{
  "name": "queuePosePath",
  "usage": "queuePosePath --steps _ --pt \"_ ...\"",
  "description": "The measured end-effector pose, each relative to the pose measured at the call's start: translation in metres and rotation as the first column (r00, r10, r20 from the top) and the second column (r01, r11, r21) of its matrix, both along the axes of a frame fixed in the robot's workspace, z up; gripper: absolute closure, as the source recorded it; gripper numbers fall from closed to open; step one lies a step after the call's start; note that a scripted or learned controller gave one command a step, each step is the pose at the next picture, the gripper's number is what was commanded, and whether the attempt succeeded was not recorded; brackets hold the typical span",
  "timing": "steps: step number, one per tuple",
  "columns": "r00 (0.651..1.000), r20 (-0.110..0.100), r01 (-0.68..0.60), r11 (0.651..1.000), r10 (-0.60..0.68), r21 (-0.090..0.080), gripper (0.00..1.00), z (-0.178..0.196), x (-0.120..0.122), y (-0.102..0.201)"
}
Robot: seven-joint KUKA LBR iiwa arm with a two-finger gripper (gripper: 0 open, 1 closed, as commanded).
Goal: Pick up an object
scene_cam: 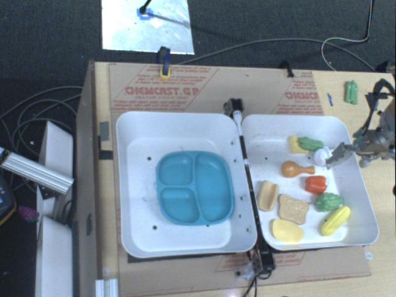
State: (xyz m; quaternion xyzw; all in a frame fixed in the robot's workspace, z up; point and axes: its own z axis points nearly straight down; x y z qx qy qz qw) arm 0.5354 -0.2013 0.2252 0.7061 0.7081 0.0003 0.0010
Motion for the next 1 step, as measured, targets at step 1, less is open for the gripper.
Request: queuePosePath --steps 1 --pt "1.000 -0.004 0.002 1.000 -0.002 0.002 0.00 -0.1316 0.0022 -0.0048"
